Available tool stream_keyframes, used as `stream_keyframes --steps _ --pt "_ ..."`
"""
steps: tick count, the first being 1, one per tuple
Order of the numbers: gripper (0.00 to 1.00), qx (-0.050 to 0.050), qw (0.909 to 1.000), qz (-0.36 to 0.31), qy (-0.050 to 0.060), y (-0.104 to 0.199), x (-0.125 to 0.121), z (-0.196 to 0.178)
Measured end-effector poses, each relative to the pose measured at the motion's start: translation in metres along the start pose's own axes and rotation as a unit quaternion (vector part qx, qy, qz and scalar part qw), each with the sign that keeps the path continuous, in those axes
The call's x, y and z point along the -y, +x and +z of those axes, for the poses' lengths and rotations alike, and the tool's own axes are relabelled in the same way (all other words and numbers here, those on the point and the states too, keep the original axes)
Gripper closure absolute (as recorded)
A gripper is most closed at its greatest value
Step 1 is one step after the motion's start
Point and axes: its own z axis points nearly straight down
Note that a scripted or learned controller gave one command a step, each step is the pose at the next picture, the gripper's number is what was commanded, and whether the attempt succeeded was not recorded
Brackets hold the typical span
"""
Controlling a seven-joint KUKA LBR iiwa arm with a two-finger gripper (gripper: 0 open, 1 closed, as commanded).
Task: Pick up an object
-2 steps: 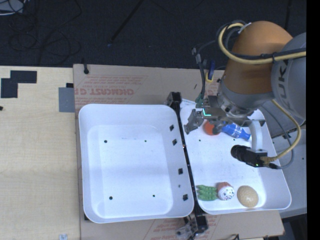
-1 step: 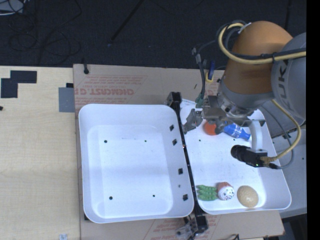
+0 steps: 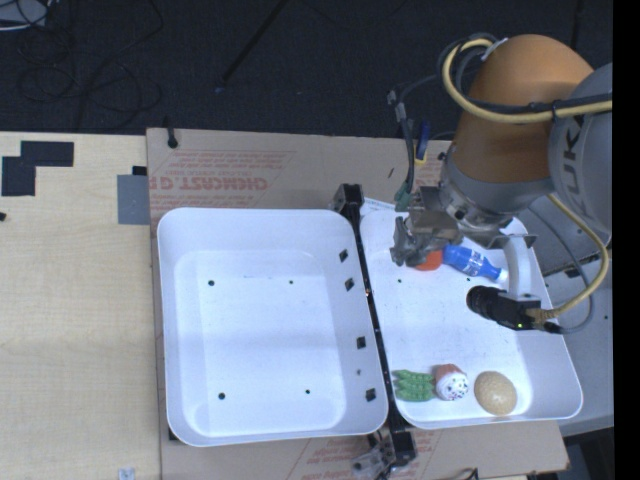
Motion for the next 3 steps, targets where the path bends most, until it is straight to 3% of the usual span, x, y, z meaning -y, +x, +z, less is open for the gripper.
stream_keyframes --steps 2,3 --pt "1.00 0.000 1.0000 0.002 0.003 -0.003 0.000 -0.018" --pt "1.00 0.000 1.0000 -0.002 -0.004 0.025 -0.003 -0.074"
